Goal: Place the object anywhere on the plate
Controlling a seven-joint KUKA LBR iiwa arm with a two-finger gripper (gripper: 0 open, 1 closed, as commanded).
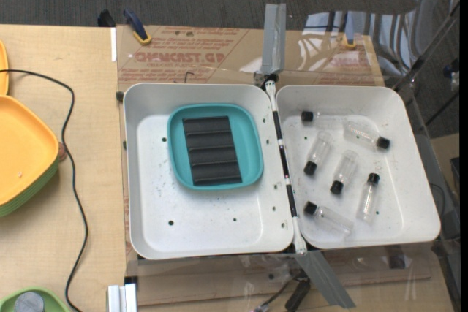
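Grey metal bracket (325, 290) at 6 o'clock, under the seam between the bins, nearest the lens. Left bin (146, 219) and right bin (413, 219) sit side by side, touching at the hinge. Printed cardboard sheet (190, 55) lies behind them at 12 o'clock. Stack of yellow dishes (22, 150) at 9 o'clock on the wooden bench, well apart from the bins, with a black cable (73, 157) looping beside it.

Teal plate (250, 150) is in the left bin, centre and slightly toward 12; a dark ribbed pad (212, 150) lies on it.

Clear vials with black caps are all in the right bin, at 3 o'clock of the plate, none on it: vial (317, 155), vial (342, 174), vial (368, 195), vial (327, 216), vial (363, 132). A loose black cap (307, 115) is at the bin's 11 o'clock.
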